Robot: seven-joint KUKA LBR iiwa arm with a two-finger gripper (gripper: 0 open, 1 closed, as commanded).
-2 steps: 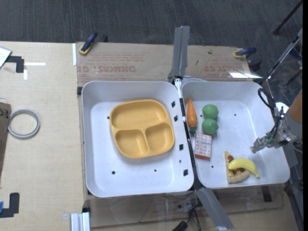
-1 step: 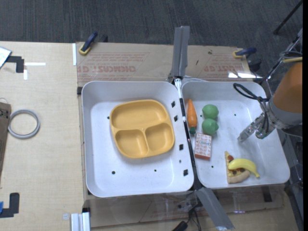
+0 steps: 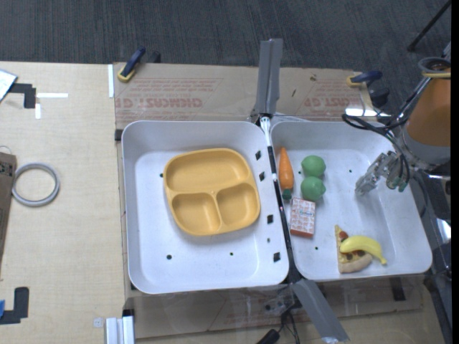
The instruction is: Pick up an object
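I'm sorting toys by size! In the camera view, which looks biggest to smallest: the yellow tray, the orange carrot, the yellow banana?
1. Yellow three-section plastic tray
2. Orange toy carrot and yellow toy banana: they look about alike, so no ranking.

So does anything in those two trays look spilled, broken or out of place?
Nothing stands out. The yellow divided plate sits flat in the left bin. In the right bin, the carrot, two green balls, small carton and banana lie loose but look intact.

A pale wooden tabletop [image 3: 64, 264] is carrying two white bins, the left bin [image 3: 143, 264] and right bin [image 3: 401, 264], sitting side by side on brown cardboard [image 3: 193, 95]. A roll of tape [image 3: 33, 184] is lying flat near its left edge.
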